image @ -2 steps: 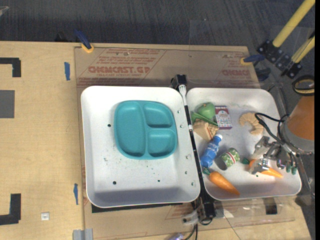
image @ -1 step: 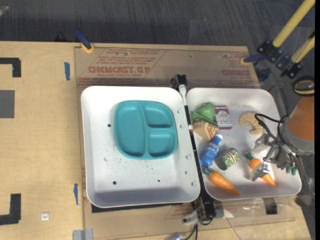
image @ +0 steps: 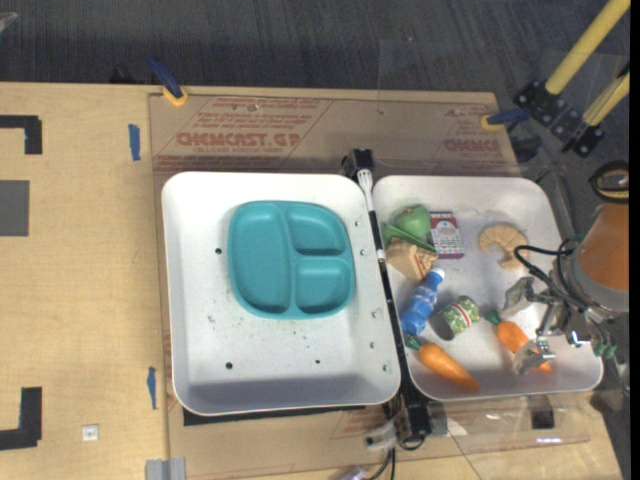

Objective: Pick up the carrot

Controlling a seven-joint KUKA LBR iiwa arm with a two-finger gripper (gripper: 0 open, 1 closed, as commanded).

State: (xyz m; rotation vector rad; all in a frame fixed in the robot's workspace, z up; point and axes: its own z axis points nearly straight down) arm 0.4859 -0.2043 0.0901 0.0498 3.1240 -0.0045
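A carrot (image: 447, 364) with a green top lies near the front wall of the right bin (image: 560, 378), pointing toward the front right. A second orange piece (image: 511, 336) with a small green end lies just to its right. My gripper (image: 535, 330) hangs low over this second piece at the bin's right side and hides part of it. The grey arm with its orange band (image: 605, 258) comes in from the right edge.
The right bin also holds a blue bottle (image: 422, 303), a green can (image: 458, 316), a green vegetable (image: 408, 223), a brown sandwich-like piece (image: 411, 260), a small carton (image: 446, 236) and a tan cookie (image: 501, 239). A teal divided plate (image: 292, 258) lies in the left bin (image: 190, 348).
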